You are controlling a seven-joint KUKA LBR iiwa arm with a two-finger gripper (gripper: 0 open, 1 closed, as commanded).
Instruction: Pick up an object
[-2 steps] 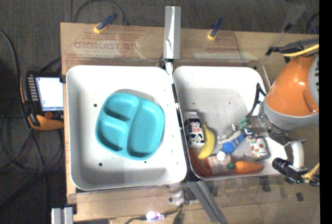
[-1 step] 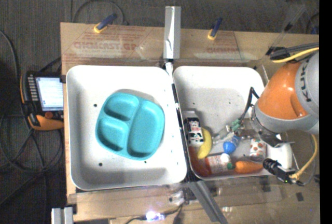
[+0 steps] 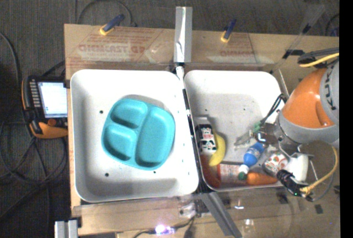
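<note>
The gripper [image 3: 259, 133] sits low in the right bin [image 3: 237, 88], toward its lower right part, but its metal parts blur into one another there and I cannot tell whether the fingers are spread or pressed together, nor whether anything is between them. Just below it lies a small bottle with a blue cap [image 3: 252, 155], tilted, close enough that it may be touching. To the lower right of that is a red and white packet [image 3: 274, 163], its print too small to read. Along the bin's bottom edge rest an orange carrot-like piece [image 3: 259, 178] and a flat reddish-brown box [image 3: 222, 172] with a pale label I can't make out. Further left, against the wall between the bins, a black and white carton [image 3: 207, 139] lies beside a yellow banana [image 3: 219, 149], the two touching.

Out from the gripper, the grey arm with its orange band [image 3: 309, 107] comes in from the right of the frame; dark lettering on the orange is cut off at the edge.

The left bin [image 3: 83, 121] holds a turquoise divided tray [image 3: 139, 133] near its middle. The brown tabletop [image 3: 127, 47] above the bins carries faint reddish printing, not legible to me. At the far left a handheld pendant with a lit screen [image 3: 47, 104] rests by the bench.
</note>
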